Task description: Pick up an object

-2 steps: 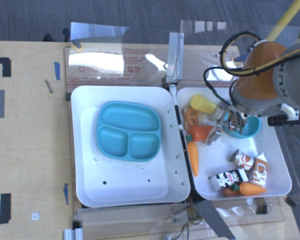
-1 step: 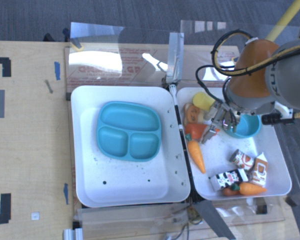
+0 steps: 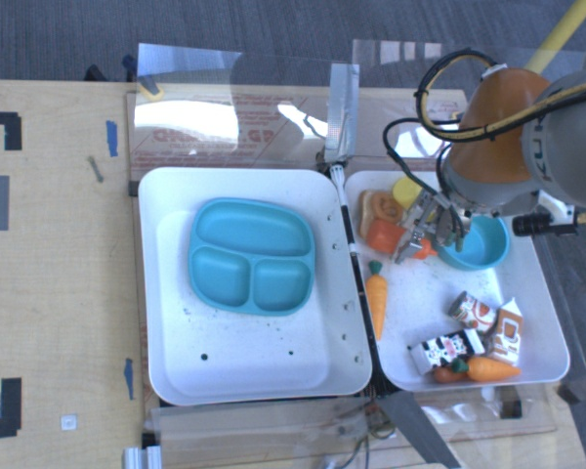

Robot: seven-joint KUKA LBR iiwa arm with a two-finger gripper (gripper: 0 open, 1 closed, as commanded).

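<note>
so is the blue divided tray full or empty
Empty: the blue divided tray in the left bin shows all three compartments bare.

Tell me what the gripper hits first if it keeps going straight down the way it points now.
Most likely the orange-red toy at the right bin's back-left corner: the gripper points down and left over its edge. Height above it is unclear from this view.

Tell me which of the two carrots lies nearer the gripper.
The carrot by the divider at the right bin's left edge. The other carrot lies at the front, beside the small cartons.
</note>
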